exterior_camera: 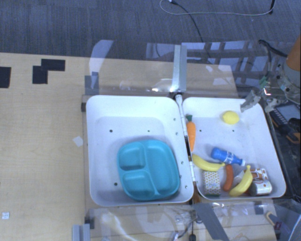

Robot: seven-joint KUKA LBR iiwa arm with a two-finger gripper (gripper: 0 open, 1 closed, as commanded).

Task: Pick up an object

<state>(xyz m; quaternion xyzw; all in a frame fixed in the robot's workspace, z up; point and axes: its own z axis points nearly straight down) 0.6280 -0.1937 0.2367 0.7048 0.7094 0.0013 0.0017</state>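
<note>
The right bin (270, 141) holds the loose objects. A yellow lemon (230, 117) lies near its far side. An orange carrot (190, 132) rests along the left wall. Toward the front lie a banana (207, 163), a blue bottle (226, 156), a red-brown sausage (228, 178), a second banana (241, 183), a small patterned packet (211, 182) and a tin can (261, 181). My gripper (250, 100) hangs over the bin's far right corner, to the right of the lemon and apart from it. Nothing shows in its grip.
The left bin (101, 141) carries a turquoise divided plate (148, 169) at its front. A metal divider (178, 70) runs back from between the bins. Dark equipment (287, 122) crowds the right edge, and a cable (207, 12) lies on the floor behind.
</note>
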